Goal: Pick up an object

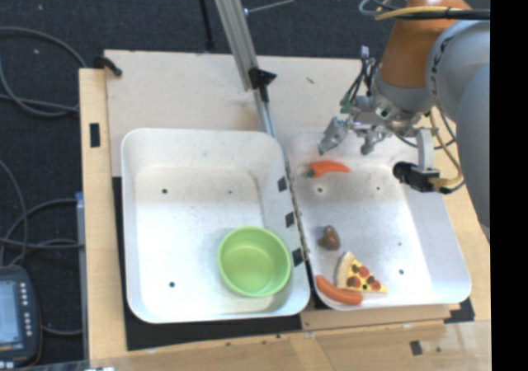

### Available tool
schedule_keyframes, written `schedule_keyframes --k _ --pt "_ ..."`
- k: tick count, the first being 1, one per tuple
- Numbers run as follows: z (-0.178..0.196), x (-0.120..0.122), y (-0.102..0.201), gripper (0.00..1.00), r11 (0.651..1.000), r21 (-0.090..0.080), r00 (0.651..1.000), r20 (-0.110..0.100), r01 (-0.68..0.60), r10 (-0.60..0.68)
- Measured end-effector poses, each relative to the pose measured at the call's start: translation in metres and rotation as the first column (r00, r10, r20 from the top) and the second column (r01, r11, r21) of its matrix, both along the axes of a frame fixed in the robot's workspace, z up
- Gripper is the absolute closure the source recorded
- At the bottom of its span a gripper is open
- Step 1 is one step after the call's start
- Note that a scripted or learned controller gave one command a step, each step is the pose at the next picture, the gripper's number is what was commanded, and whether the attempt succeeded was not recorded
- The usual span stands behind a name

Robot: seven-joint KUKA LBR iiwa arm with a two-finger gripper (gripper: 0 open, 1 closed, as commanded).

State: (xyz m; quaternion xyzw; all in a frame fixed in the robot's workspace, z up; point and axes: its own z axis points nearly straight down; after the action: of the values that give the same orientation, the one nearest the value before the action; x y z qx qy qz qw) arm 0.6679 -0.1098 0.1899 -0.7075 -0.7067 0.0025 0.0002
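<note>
My gripper (350, 142) hangs over the far edge of the right bin (429, 237), its two grey fingers spread apart and nothing between them. Just below and left of the fingertips lies an orange carrot (328, 168) on the bin floor. Nearer the front of the same bin sit a small brown lump (330, 237), a pizza slice (360, 275) and a red sausage (337, 292). A green bowl (254, 260) stands in the front right corner of the left bin (165, 196).
A slanted metal pole (239, 31) rises from the back of the bench between the bins. The grey and orange arm (421, 39) fills the upper right. Cables trail near the right bin's far right rim.
</note>
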Motion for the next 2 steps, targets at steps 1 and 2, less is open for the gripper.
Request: schedule_keyframes --k 1,2 --pt "-0.059 -0.004 -0.01 0.0 1.0 0.0 1.0 -0.001 0.001 -0.001" --pt "-0.043 -0.002 -0.01 1.0 1.0 0.001 1.0 0.008 0.002 -0.002"
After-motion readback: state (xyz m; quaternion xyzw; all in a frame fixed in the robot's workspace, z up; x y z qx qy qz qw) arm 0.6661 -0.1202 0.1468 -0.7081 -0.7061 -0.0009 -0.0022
